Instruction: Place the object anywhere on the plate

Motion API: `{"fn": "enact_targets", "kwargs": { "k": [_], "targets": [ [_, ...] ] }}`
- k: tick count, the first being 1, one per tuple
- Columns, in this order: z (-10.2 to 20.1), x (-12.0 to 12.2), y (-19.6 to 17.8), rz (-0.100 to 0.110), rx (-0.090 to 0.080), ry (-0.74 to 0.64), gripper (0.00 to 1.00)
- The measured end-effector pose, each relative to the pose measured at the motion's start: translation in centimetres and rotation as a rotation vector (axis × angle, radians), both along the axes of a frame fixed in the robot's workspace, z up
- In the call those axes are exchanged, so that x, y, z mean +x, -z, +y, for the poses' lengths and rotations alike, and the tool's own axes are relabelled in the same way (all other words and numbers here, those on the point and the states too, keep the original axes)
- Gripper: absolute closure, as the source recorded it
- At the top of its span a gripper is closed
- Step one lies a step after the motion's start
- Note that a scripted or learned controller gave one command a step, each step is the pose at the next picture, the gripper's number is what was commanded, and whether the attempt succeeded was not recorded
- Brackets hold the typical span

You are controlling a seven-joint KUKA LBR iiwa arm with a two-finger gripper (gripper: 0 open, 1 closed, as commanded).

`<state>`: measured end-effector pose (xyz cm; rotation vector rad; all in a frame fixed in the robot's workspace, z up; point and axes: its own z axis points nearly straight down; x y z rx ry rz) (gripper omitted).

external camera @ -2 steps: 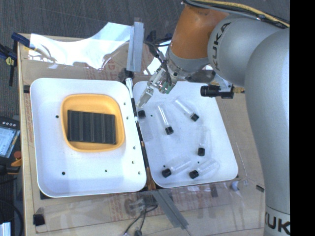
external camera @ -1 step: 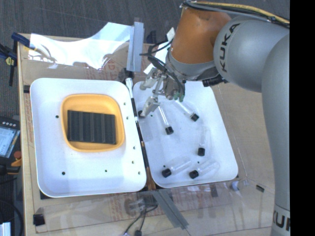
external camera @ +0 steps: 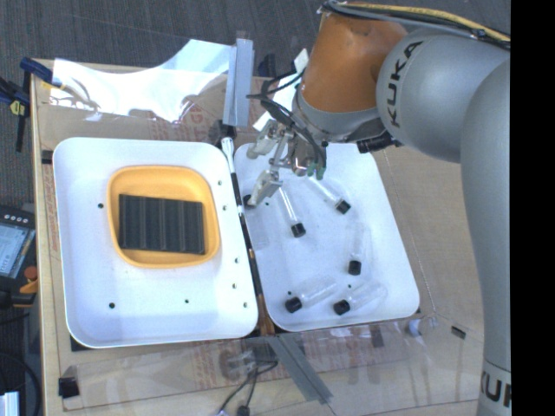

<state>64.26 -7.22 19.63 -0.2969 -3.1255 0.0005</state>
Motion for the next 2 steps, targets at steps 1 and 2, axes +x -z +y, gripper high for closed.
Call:
{"fn": "enact_targets", "kwargs": {
  "k": [1, 2],
  "targets": [
    [0.00, 0.00, 0.00, 0.000, 0.000, 0.000, 0.00],
    [0.00, 0.00, 0.00, 0.000, 0.000, 0.000, 0.00]
  ]
}}
